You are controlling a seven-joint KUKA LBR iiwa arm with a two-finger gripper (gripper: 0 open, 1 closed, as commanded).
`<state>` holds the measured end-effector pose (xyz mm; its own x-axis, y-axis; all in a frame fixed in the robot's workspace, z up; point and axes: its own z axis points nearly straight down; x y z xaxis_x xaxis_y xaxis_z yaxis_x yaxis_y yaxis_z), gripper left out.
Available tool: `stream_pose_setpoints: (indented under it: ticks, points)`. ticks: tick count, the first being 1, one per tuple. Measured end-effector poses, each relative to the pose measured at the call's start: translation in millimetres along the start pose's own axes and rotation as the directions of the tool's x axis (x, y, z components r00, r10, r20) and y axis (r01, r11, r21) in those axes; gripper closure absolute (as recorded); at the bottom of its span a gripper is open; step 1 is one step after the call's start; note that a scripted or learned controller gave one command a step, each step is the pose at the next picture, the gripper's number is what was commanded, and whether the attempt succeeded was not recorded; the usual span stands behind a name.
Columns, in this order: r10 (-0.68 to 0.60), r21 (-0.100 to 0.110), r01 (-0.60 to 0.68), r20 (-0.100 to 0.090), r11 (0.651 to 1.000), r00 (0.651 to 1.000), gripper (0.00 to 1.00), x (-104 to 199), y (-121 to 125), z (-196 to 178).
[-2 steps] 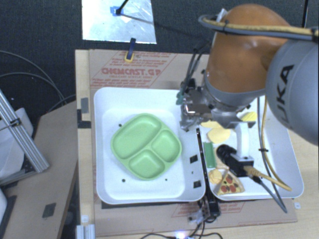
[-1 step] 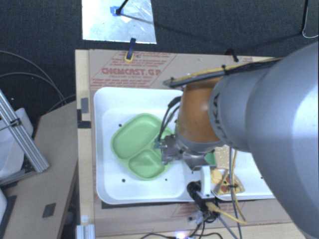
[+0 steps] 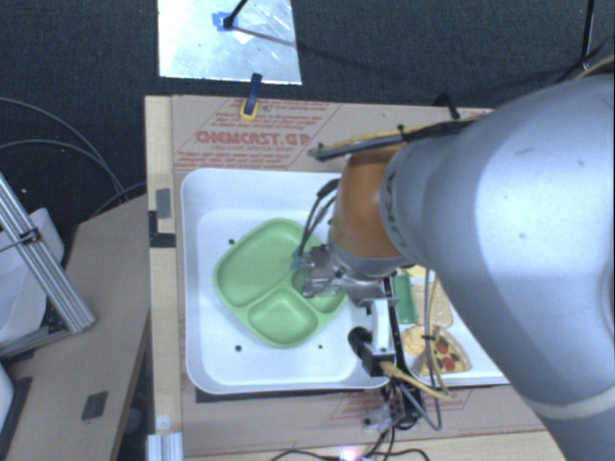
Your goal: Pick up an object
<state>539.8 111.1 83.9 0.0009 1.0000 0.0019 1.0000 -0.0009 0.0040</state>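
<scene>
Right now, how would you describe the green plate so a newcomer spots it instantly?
Find the left white bin, the one farther from the arm's base. On its floor lies the green plate, a light green divided dish with moulded compartments, partly under the arm's wrist. It is the large green thing in that bin; the pizza slice lies in the other.
</scene>
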Motion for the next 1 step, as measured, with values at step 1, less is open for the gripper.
stream_pose_setpoints:
  ticks: [1]
  points:
    - [-0.008, -0.011, 0.008, -0.006, 1.0, 1.0, 1.0, 37.3, -50.5, -211.4]
